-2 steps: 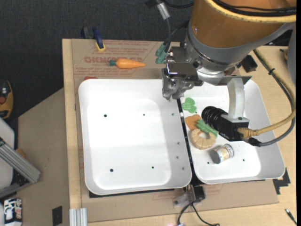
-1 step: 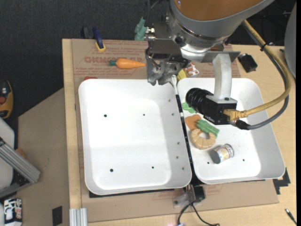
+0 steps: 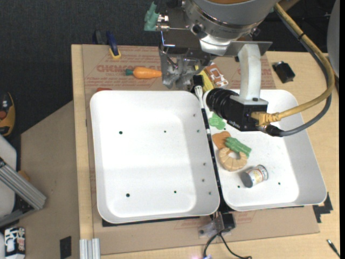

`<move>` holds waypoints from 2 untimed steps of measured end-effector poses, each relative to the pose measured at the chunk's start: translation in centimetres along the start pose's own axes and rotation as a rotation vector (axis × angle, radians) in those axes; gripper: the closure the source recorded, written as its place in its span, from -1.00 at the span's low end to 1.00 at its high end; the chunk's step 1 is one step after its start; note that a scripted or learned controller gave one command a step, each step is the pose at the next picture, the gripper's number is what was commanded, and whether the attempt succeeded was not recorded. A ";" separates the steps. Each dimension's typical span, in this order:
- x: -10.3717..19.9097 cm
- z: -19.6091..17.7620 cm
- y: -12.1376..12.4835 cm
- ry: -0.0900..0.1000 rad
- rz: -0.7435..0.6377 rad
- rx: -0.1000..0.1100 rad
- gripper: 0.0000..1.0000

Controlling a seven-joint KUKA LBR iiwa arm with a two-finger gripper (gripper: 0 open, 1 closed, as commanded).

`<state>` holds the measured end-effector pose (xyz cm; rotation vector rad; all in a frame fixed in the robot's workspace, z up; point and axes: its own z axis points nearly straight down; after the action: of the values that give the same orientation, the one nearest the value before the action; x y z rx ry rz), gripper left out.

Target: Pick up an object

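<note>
You're looking down on a tan bench (image 3: 64,161) set against a dark floor, with two shallow white bins side by side on a cardboard sheet. The gripper (image 3: 180,74) sits above the far edge of the bins, just past the seam between them, over the cardboard; its metal fingers are tangled against the clutter behind, so you cannot tell how far apart they stand or whether anything is between them. Above it the grey arm (image 3: 232,4) with its orange band comes in from the top right, and a black camera-like cylinder (image 3: 232,109) with a tan cable hangs over the right bin (image 3: 302,161).

Just below that cylinder, in the right bin, lie a green toy piece (image 3: 216,122), an orange-brown piece topped with another green one (image 3: 237,145), a round tan pastry-like toy (image 3: 232,159) and a small silver can (image 3: 254,176) on its side. The left bin (image 3: 145,155) is beside it. A toy carrot (image 3: 144,73) rests on the cardboard beyond the left bin.
</note>
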<state>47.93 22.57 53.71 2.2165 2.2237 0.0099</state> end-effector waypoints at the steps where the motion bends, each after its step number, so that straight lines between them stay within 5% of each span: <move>1: -0.1 0.2 0.0 -0.002 0.002 0.004 -1.00; 2: 0.0 -0.9 0.0 0.000 0.000 0.000 1.00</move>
<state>47.93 22.56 54.61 2.2165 2.2237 0.0091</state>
